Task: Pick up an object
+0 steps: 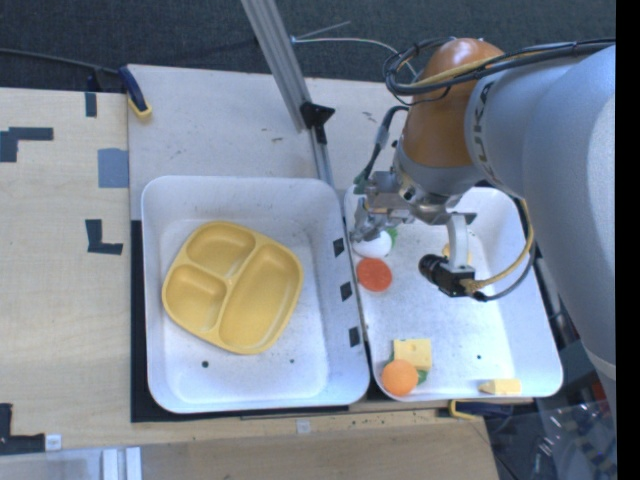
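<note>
My gripper reaches down into the right bin near its upper left corner. A small white and green object lies right under the gripper's tip. Just below that sits a red-orange round object. Near the bin's front edge are an orange ball, a yellow block touching it, and a small yellow piece at the front right. The arm's orange band and grey body hide the bin's upper right part.
The left bin holds a yellow divided plate. A metal pole slants down from the top to the gap between the bins. A black cable clip hangs over the right bin's middle.
</note>
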